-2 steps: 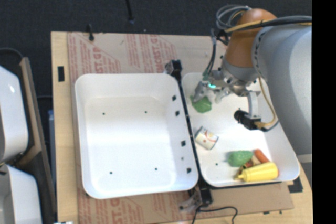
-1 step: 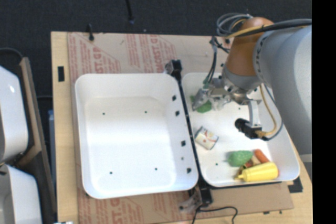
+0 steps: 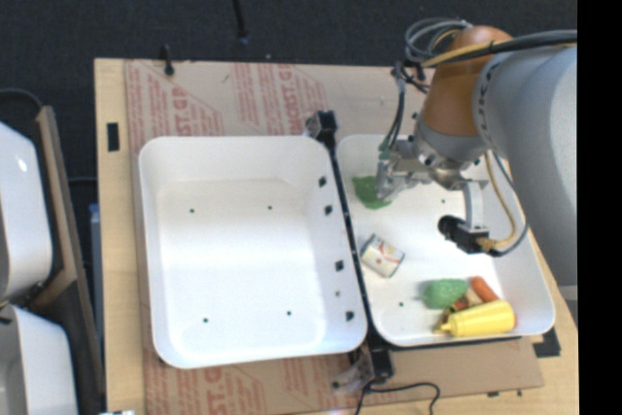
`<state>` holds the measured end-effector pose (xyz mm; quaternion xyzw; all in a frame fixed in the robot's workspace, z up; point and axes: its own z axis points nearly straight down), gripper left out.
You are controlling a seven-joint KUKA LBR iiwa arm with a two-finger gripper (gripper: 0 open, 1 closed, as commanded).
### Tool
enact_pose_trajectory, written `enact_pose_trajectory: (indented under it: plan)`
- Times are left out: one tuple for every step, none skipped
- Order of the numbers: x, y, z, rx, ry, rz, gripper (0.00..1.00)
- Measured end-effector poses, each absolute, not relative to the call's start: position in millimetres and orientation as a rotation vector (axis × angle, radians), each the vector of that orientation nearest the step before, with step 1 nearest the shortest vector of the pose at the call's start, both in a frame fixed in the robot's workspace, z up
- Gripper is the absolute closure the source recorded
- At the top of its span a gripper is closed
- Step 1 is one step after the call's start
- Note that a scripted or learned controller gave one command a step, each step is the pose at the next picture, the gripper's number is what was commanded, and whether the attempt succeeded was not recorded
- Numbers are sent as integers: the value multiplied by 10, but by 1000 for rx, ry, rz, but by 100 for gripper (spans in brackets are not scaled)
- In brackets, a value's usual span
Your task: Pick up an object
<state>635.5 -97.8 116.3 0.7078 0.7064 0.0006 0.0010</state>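
My gripper reaches down into the right bin near its far left corner. It stands right over a light green object, whose right part it hides. Nearer the front lie a small white and red carton, a green leafy toy, an orange carrot-like piece and a yellow bottle.
The left bin lies beside the right one, with a black divider strip between them. Both bins rest on a cardboard sheet. A black cable fitting hangs from the arm over the right bin.
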Motion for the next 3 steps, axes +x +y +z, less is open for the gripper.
enact_pose_trajectory:
  plan:
    - [6353,-977,1159,2223,2218,2,0]
    - [6479,-1003,1002,2221,2221,0,0]
    - [6484,-1008,1118,2221,2220,2,100]
